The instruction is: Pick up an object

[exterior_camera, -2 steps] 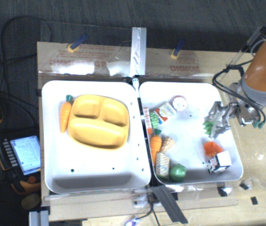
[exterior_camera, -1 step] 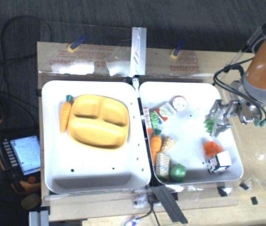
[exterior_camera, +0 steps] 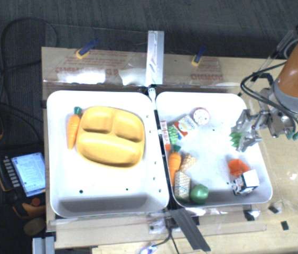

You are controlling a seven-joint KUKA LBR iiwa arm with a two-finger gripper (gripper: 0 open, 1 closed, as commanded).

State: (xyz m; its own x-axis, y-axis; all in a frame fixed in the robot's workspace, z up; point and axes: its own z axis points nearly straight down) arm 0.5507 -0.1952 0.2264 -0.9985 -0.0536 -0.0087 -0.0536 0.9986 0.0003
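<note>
My end effector (exterior_camera: 247, 134) hangs over the right bin's (exterior_camera: 212, 100) right edge, fingers closed on a small green item (exterior_camera: 236, 138). Just below lie an orange toy (exterior_camera: 238, 166) and a black-and-white block (exterior_camera: 245, 181). Toward the divider sit a carrot (exterior_camera: 174, 161), a green ball (exterior_camera: 198, 193) and a round pink-rimmed piece (exterior_camera: 200, 116). The left bin (exterior_camera: 101, 200) holds a yellow sectioned tray (exterior_camera: 111, 135) with another carrot (exterior_camera: 73, 129) beside it.
</note>
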